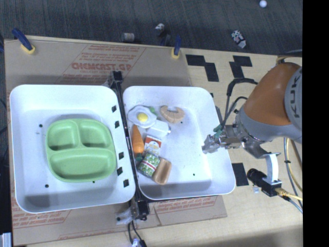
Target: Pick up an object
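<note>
The right bin point(198, 176) holds a cluster of toy foods along its left side: a fried egg point(142, 117), a bread-like piece point(172, 113), an orange carrot point(137, 139), a white carton point(155, 136), a green packet point(148, 163) and a hot-dog bun point(163, 170). My gripper point(212, 143) hovers at the bin's right rim, apart from all of them. Nothing shows between its fingers.
The left bin point(25, 138) holds a green divided plate point(79, 149). A black divider with clips runs between the two bins. Brown cardboard lies under both bins. The right half of the right bin's floor is bare white.
</note>
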Controlling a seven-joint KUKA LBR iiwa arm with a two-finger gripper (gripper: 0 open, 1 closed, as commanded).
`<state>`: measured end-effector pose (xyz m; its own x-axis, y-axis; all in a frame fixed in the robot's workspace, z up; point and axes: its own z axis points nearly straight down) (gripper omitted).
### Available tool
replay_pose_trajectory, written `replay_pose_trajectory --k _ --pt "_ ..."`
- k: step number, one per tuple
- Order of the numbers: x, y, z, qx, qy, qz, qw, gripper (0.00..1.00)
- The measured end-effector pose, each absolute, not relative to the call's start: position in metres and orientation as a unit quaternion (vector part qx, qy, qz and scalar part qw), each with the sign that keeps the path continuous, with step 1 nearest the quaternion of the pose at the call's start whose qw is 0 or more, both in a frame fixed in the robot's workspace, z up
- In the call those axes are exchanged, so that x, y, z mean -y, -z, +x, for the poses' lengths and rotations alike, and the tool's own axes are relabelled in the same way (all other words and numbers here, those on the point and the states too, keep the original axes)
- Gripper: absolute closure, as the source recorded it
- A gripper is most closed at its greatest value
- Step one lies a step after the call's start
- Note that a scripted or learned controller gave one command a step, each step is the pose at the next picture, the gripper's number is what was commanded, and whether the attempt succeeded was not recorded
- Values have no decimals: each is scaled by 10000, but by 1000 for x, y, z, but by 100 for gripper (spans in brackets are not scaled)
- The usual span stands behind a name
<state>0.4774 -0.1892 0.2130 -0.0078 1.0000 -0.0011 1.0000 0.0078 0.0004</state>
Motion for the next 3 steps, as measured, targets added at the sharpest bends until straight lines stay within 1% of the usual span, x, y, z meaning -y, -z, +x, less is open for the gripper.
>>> replay_pose_trajectory --k 2,3 --pt "211 -209 477 -7093 6 7049 1 100" --pt "194 -214 477 -7101 3 7041 -4 100"
